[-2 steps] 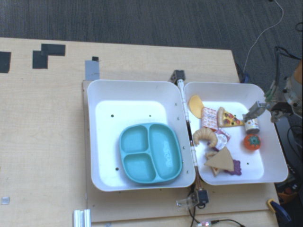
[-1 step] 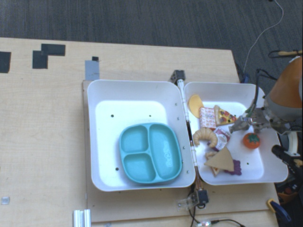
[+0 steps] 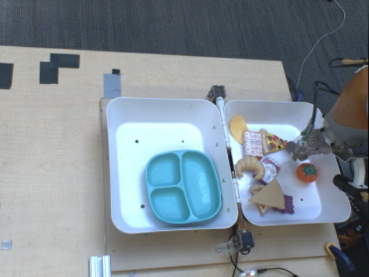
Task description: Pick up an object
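The right bin (image 3: 323,212) holds several toy foods: a yellow oval piece (image 3: 237,128), a pink wafer block (image 3: 252,143), a pizza slice (image 3: 274,141), a croissant (image 3: 249,166), a white and red wrapper (image 3: 270,167), a tan triangular sandwich (image 3: 270,196) over a purple piece (image 3: 286,205), and a red-orange tomato (image 3: 307,173). My gripper (image 3: 301,149) hangs low over the bin's right half. It is just right of the pizza slice's tip and a little above-left of the tomato. Nothing shows in its grasp.
The left bin (image 3: 124,154) holds a blue three-compartment plate (image 3: 183,186). The grey arm with its orange band (image 3: 351,105) enters from the right over the right bin's far corner. Cables and clips lie along the bench's front edge (image 3: 239,244).
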`<state>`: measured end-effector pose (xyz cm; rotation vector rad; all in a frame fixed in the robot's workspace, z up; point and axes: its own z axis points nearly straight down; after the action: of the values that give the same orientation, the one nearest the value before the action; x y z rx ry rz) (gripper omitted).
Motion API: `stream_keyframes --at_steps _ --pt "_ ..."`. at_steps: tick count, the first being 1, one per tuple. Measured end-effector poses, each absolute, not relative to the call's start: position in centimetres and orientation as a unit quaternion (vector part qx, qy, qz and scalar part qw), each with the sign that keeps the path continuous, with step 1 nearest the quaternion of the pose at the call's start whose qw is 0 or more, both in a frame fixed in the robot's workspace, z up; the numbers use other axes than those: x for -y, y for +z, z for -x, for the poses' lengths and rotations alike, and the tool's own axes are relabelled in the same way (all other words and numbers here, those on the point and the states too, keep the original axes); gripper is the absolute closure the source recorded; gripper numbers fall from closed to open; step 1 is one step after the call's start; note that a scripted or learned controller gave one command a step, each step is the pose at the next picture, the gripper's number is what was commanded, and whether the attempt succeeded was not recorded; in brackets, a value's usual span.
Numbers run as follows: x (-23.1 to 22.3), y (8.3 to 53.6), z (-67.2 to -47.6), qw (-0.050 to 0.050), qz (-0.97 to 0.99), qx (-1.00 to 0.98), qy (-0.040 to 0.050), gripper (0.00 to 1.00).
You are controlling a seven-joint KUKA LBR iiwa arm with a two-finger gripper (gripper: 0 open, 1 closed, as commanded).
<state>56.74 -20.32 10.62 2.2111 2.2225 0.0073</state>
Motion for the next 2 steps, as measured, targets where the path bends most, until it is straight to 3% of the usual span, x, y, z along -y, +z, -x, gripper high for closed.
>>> stream_keyframes --at_steps 1,2 --pt "20.3 10.6 -56.7 0.003 -0.705 -0.709 0.0023 0.0" --pt "20.3 11.7 -56.9 0.005 -0.705 -0.71 0.0035 1.0"
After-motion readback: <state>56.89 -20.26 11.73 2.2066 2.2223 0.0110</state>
